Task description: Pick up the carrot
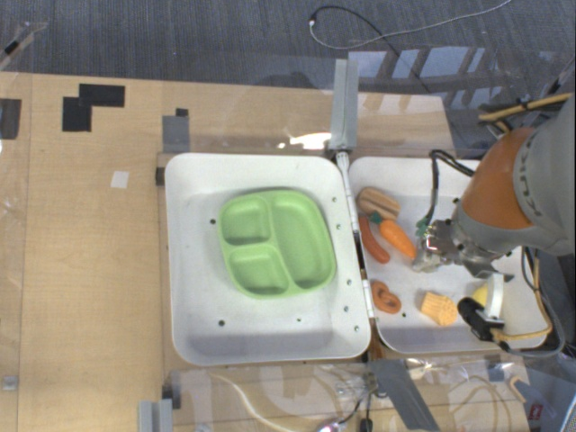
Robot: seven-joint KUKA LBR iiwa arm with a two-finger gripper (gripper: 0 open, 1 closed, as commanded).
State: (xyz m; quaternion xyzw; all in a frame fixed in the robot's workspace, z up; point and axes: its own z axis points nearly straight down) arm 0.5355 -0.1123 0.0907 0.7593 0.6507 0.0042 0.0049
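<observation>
Arm [517,196] overhead, carrot [396,237] mid-bin, unobstructed

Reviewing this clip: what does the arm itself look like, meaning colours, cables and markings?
The arm is grey with a broad orange band above the wrist. A thin black cable loops beside it. The hand is a small metallic block. No markings are legible.

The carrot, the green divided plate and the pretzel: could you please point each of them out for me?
carrot [396,238]: camera view, middle of its orange body, right bin.
green divided plate [274,242]: camera view, the ridge where its compartments meet, left bin.
pretzel [387,298]: camera view, its brown looped body, right bin.
</observation>
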